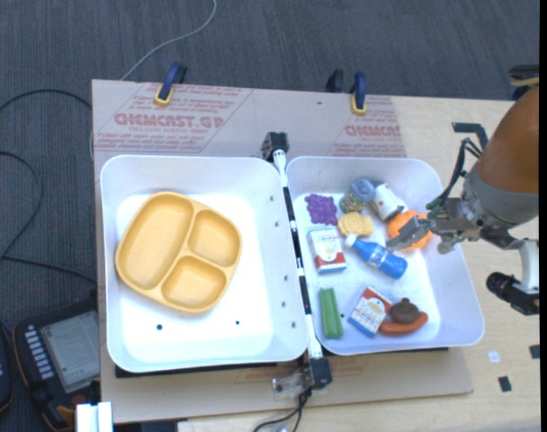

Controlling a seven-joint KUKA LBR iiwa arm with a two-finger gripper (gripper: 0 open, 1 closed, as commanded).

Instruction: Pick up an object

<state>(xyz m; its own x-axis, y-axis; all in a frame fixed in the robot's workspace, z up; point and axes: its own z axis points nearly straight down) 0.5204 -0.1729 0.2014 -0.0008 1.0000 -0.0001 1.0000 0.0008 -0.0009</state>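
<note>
The arm comes in from the right and its gripper [433, 226] hangs over the right side of the right bin [453, 286], close to an orange toy [403, 226] and just above the cap end of a blue bottle [380, 257]. Whether the pincer is apart, together or clamped on anything cannot be told from this slanted view, since the dark metal of the wrist blends with the pieces beneath it.

No single target is named, so any piece in the right bin would do. They lie crowded: a grey-blue lump [362, 190] and purple grapes [322, 208] at the far side, a yellow biscuit [351, 224] and a red-and-white carton [327, 247] in the middle, a green stick [330, 312], a small box [368, 310] and a brown-and-red sausage toy [404, 318] at the near side. The left bin [121, 331] bears a yellow divided plate [177, 251].

The main risk is likely the crowding. The orange toy touches its neighbours, so a descent could land on two pieces at once, or nudge the bottle aside and close on nothing. A round, smooth bottle may also roll or squirt out of a shallow pinch. The bin's right wall is near, which could foul the outer side of the gripper.
</note>
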